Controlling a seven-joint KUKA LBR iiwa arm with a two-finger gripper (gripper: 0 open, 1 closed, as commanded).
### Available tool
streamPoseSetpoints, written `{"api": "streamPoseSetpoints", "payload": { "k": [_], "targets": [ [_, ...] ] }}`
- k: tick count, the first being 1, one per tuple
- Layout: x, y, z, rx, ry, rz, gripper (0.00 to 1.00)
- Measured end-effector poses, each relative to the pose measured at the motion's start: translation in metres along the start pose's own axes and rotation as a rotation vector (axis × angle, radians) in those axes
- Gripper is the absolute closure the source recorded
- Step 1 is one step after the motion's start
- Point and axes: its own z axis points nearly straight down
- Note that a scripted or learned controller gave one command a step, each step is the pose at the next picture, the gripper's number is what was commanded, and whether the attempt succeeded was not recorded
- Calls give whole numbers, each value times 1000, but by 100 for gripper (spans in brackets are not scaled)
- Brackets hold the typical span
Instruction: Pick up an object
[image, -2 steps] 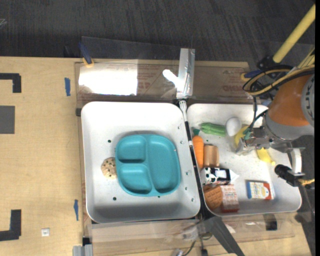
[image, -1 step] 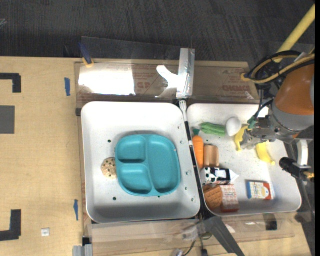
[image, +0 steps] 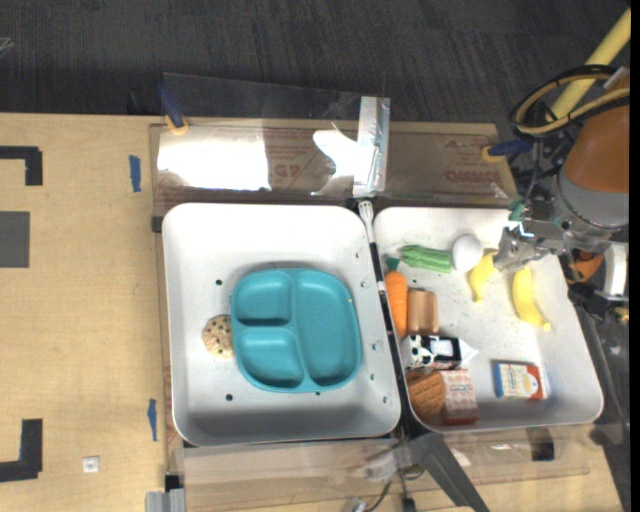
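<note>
1. We placed the gripper (image: 520, 245) over the far right part of the right-hand bin (image: 585, 395), low above the bin floor; whether it was open or closed, we could not tell, and we saw nothing held in it.
2. The nearest candidates were two bananas. One banana (image: 482, 276) lay just to the gripper's left and slightly nearer the camera; the other banana (image: 527, 297) lay directly on the near side of it, its long axis running away from the gripper toward the bin's near edge.
3. A white egg-shaped object (image: 466, 250) and a green vegetable (image: 425, 258) lay farther to the gripper's left, the two touching.
4. Hard to make out: the gripper's tip merged with the upper ends of both bananas, so contact could not be judged.
</note>
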Motion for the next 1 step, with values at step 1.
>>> {"api": "streamPoseSetpoints", "payload": {
  "k": [1],
  "targets": [
    [0,0,1,2,0,0,0]
  ]
}}
